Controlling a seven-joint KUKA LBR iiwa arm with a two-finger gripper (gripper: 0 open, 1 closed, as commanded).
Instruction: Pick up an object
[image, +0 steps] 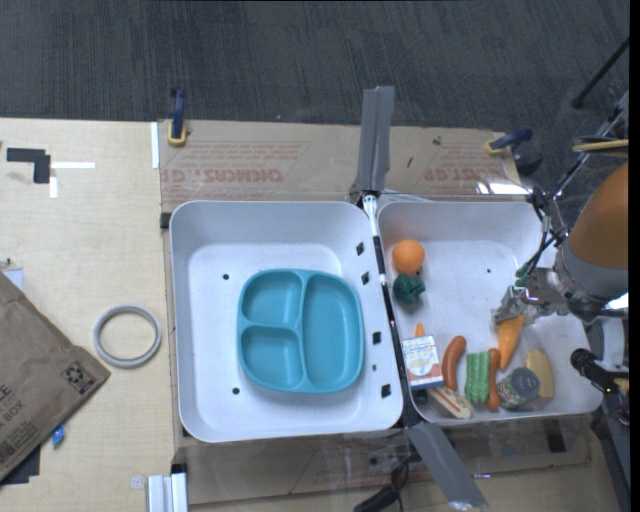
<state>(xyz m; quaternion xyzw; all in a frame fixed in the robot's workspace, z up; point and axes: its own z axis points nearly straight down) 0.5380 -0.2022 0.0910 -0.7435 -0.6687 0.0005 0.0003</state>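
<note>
Two shallow white bins sit side by side on a cardboard-covered bench (240, 160). The left bin (200, 330) contains a teal three-compartment tray (300, 330), lying flat near its centre.

The right bin (460, 250) contains a scatter of toy foods. An orange ball-shaped fruit (407, 255) lies near the bin's left wall, with a dark green lump (409, 289) touching it just below. Along the near wall, from left to right: a small printed carton (421, 360), a red sausage (454, 358), a green vegetable (478, 376) with a thin red piece (494, 390) beside it, a round grey-lidded container (518, 388), and a pale yellow piece (541, 370). A tan, flat item (450, 402) lies below the carton.

The arm, with its orange band (605, 225), enters from the right. The gripper (516, 305) is low over the right side of the right bin, directly at the upper end of an orange toy carrot (509, 340), which tilts down and leftward from it. The carrot's top meets the gripper's tip, but whether it is clamped, and how wide the gripper stands, cannot be told from this angle.

Outside the bins, a grey tape ring (127, 334) and a brown cardboard box (35, 385) rest on the wooden table (80, 240) to the left.
</note>
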